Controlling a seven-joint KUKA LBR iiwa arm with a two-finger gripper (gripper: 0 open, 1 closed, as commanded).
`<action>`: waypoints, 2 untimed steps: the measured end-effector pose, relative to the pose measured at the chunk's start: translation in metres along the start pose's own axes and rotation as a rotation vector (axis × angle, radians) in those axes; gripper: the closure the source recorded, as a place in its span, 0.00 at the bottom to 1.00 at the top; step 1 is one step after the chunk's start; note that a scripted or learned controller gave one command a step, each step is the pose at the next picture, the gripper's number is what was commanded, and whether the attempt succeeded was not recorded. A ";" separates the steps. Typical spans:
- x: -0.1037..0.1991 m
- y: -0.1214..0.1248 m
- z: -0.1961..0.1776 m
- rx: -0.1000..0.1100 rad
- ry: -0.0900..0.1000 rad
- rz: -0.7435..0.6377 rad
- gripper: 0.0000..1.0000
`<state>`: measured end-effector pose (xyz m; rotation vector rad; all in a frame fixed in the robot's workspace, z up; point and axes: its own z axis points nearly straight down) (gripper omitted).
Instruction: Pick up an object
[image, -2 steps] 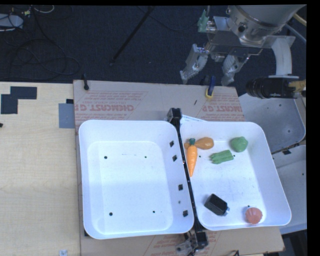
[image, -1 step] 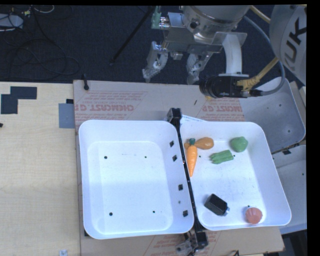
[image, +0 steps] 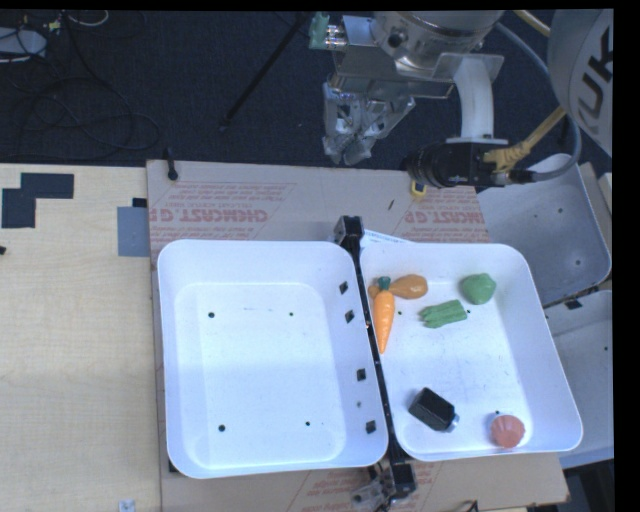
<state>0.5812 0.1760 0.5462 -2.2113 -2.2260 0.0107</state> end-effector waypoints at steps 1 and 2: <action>0.070 0.023 0.009 -0.005 0.001 0.002 1.00; 0.067 -0.015 0.009 0.000 0.000 0.005 1.00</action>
